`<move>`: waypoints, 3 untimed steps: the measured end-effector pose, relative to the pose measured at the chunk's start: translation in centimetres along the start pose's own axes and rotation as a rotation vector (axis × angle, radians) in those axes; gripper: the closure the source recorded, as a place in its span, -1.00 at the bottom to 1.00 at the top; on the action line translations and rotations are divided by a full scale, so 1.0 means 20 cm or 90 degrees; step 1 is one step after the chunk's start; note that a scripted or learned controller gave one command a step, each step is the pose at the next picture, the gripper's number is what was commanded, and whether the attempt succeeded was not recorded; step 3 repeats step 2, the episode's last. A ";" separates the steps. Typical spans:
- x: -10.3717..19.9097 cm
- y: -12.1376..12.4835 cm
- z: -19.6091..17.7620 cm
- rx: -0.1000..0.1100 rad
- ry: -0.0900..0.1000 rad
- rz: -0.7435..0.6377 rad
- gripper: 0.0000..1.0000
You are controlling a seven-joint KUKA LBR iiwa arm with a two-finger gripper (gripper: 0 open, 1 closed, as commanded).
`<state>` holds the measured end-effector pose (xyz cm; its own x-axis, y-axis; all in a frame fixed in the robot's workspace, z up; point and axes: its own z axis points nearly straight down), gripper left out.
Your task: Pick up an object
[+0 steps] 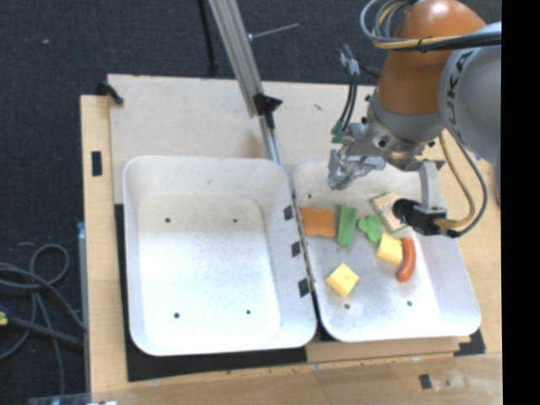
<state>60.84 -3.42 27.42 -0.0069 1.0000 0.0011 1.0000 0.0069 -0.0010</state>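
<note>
Camera view: gripper (344,174) hangs over the right bin's (447,310) far end, nothing held, can't tell if it's open. Looks like approach; next it needs dropping onto the orange block (318,223) just below.

Grey arm (422,74) reaching from right, wrist angled down, gripper (342,175) pointing downward

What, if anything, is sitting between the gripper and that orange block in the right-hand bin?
Nothing visible does. The gripper hangs over the far end of the right bin, and the orange block lies just nearer the camera with bare bin floor between them. The green piece lies close beside the block and could crowd a grasp.
</note>
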 end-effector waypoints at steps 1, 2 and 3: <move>0.25 -0.05 0.08 -0.001 0.000 0.000 1.00; 0.54 -0.05 0.07 -0.001 0.000 -0.001 1.00; 0.54 -0.05 0.07 -0.001 0.000 -0.001 1.00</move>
